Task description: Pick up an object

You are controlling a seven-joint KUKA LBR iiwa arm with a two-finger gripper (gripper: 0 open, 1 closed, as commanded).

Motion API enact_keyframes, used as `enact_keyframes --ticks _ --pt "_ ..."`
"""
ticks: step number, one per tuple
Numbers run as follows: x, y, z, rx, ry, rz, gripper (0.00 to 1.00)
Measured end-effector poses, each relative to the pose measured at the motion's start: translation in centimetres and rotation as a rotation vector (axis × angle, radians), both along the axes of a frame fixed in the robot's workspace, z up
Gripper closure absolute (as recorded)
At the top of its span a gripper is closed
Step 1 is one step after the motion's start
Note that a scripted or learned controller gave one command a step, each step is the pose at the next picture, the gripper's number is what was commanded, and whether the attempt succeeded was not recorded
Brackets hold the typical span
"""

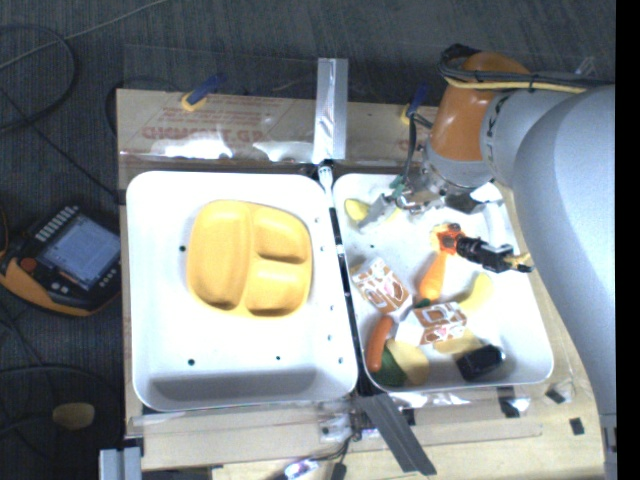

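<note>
My gripper [383, 208] hangs low over the far left corner of the right bin [530, 353]. Its tip is right beside a small pale yellow-green piece [354, 209] lying against the bin's left wall; whether they touch is unclear. Further toward the front lie an orange carrot [432, 278], a second carrot [378, 340], two brown-and-white patterned packets [381, 286] [441, 321], a pale yellow banana-like piece [479, 290], a yellow and green piece [403, 364] and a black block [478, 360]. Nothing shows between my fingers.
The left bin [160, 368] holds a yellow divided plate [248, 256]. A ridge separates the two bins [340, 268]. A handheld controller [70, 258] lies on the floor at the left. The grey arm [570, 198] covers the right bin's right side.
</note>
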State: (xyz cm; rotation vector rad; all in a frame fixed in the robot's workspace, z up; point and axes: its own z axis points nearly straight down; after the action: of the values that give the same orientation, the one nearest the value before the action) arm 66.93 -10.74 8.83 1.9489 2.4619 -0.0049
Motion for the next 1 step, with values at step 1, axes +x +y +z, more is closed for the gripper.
enact_keyframes --ticks 1 --pt "-0.23 0.04 0.82 -0.001 0.013 0.002 1.0"
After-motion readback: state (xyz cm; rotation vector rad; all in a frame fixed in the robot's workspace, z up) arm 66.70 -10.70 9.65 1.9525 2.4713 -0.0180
